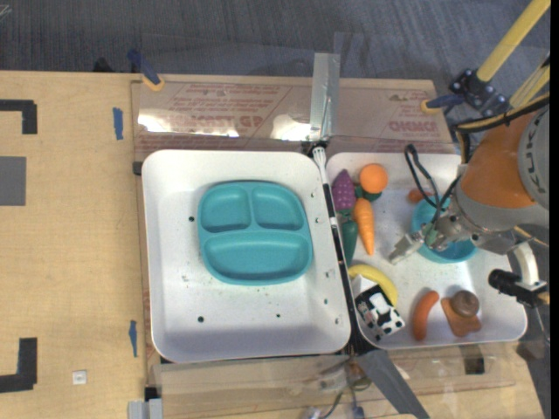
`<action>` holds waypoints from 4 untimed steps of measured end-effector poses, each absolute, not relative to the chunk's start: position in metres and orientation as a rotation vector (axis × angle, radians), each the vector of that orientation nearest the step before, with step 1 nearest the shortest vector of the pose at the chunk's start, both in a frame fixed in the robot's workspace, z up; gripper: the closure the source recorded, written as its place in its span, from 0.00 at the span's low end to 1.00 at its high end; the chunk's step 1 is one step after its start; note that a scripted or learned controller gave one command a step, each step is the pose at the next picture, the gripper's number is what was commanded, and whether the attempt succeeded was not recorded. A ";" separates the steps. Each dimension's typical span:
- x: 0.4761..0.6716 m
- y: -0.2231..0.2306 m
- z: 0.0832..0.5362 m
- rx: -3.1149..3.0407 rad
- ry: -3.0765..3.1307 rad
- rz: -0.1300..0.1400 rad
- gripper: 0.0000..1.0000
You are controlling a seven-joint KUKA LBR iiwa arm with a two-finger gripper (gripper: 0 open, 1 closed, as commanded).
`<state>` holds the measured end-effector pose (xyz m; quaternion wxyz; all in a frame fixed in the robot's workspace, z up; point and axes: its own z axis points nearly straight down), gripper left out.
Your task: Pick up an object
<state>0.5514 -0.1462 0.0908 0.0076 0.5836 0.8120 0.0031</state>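
Note:
The right bin (502,326) holds several toy foods. An orange carrot (364,223) lies beside a purple bunch of grapes (343,190), with a round orange fruit (373,178) behind them. Nearer the front are a yellow banana (376,279), a black-and-white block (380,311), a red sausage (424,313) and a brown mushroom-like piece (461,309). My gripper (409,244) hangs low in the middle of this bin, just right of the carrot and above the banana. A teal cup (447,250) is partly hidden under the wrist.
The left bin (166,312) carries a teal divided plate (253,232) in its middle. A green piece (349,234) lies against the wall between the bins. Black cables (419,177) loop from the arm over the back of the right bin.

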 end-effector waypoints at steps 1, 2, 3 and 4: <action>0.580 -0.168 0.091 2.142 2.294 0.026 0.00; 0.568 -0.152 0.091 2.270 2.155 0.010 0.00; 0.576 -0.140 0.108 2.248 2.172 0.047 1.00; 0.591 -0.067 0.188 2.376 2.051 0.011 1.00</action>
